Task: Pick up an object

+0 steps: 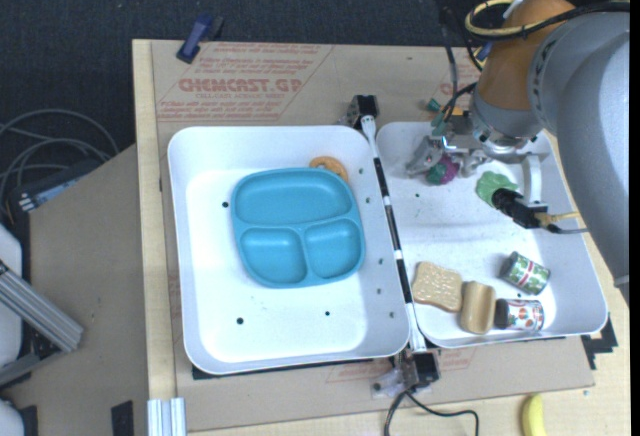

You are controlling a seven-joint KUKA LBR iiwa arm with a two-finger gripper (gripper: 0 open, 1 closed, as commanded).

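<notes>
My gripper (437, 160) is low over the far end of the right bin (455, 229), right at a small purple and green object (444, 172). The view is too crowded there to tell whether that object is held. A green lump (492, 187) lies just right of it. Nearer the front lie a green can (525, 272), a square cracker (437, 286), a tan roll (478, 307) and a red and white can (520, 315).
The left bin (190, 254) holds a blue divided tray (297, 226), with a small orange item (328, 165) behind it. A black clip (363, 109) sits at the far end of the wall between the bins. The grey arm (590, 114) covers the right bin's far right side.
</notes>
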